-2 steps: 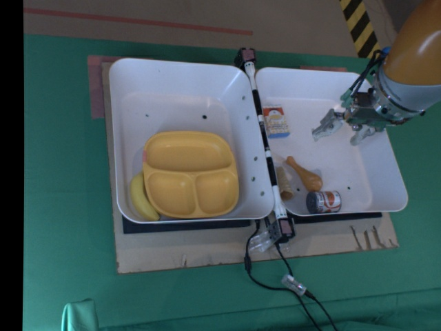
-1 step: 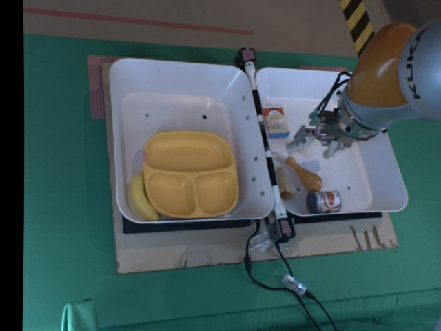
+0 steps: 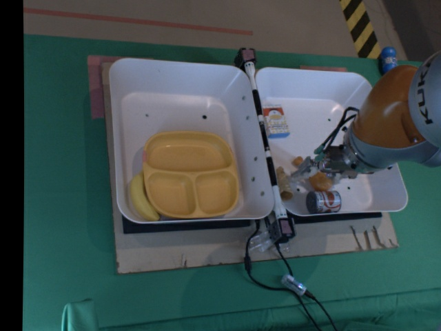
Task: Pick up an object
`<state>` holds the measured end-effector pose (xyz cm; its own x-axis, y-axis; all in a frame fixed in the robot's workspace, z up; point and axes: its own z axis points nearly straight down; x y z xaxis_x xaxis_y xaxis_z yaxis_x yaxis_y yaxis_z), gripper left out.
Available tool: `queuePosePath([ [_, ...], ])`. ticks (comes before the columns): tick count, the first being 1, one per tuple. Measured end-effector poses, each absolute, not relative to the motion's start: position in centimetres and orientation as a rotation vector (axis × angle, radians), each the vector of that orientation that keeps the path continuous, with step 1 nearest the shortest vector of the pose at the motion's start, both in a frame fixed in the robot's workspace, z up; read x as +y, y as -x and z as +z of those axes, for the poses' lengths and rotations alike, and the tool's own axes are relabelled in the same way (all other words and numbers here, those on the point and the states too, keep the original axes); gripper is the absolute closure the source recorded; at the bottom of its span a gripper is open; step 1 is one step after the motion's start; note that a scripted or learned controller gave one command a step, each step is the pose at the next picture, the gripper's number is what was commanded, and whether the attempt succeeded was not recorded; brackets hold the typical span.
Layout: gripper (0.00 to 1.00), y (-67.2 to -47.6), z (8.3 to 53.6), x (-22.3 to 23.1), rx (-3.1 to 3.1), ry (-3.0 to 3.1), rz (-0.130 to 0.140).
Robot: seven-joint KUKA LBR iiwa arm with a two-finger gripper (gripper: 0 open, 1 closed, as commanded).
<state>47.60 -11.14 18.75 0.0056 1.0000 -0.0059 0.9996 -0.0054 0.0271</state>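
**benchwatcher:** Camera view is looking down on the green bench [image 3: 62,185], and past its far edge the floor is showing a red line and yellow-black hazard tape. Two white bins are sitting on cardboard. The left bin [image 3: 172,81] is holding a yellow divided tray [image 3: 191,174] with a banana [image 3: 140,198] tucked against its left side.

**gripnerd:** And the arm [image 3: 396,116] is reaching into the right bin [image 3: 324,88]. The gripper [image 3: 311,168] is hanging low over some small orange pieces [image 3: 320,181], and honestly I can't tell what the pincer is doing, too small and blurry.

**benchwatcher:** Best target, you reckon?

**gripnerd:** I'm guessing the orange pieces, since they're lying right under the tip. It should be coming straight down and centring on one piece, not nudging the can [image 3: 323,201] lying just beside them. The little carton [image 3: 276,122] is sitting near the divider, well apart, so it isn't getting in the way.
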Motion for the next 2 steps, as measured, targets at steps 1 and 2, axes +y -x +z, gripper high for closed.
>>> queuePosePath([
  [1,1.0,-47.8,20.1,-11.4,2.181,-2.213,0.03],
  [2,1.0,-46.9,36.9,-4.2,2.209,-2.223,0.009],
])
